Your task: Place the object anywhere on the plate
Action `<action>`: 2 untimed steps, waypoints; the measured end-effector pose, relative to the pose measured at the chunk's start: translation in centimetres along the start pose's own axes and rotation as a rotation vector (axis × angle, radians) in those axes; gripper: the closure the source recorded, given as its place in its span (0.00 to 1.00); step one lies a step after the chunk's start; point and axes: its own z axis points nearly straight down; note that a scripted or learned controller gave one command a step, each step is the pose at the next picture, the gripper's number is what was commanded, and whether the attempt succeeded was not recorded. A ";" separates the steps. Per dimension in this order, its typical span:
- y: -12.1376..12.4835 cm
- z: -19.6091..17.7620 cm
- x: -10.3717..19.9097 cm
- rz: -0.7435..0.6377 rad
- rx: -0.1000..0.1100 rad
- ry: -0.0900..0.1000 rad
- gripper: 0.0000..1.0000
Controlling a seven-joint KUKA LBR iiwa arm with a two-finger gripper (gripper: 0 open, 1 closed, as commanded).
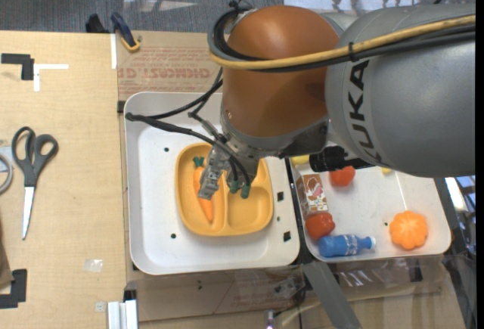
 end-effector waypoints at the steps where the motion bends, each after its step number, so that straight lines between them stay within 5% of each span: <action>1: 2.3 3.2 -2.1 -0.042 0.001 0.001 1.00; 2: 4.5 2.4 -8.0 -0.678 -0.003 -0.003 1.00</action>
